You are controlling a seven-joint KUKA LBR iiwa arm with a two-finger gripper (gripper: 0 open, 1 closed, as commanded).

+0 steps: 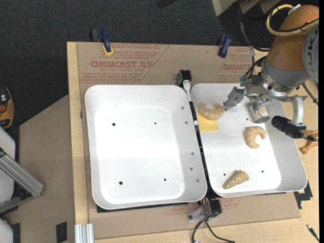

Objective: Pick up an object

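Croissants (254,136) are lying in the right bin (283,178), beside a yellow slice (208,125). Hand (246,101) is hovering open over the bin's far part, gripping nothing.

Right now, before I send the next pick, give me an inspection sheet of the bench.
Surface: two white bins; left bin, right bin, on a cardboard sheet.
Job's things: in the right bin, two croissants, a yellow square, a cone pastry.
Clutter: nothing seen.
Grippers: gripper over the right bin's far end, holding nothing, fingers spread.
Cables: wires at the near edge.
Surroundings: blue clamps, dark floor.
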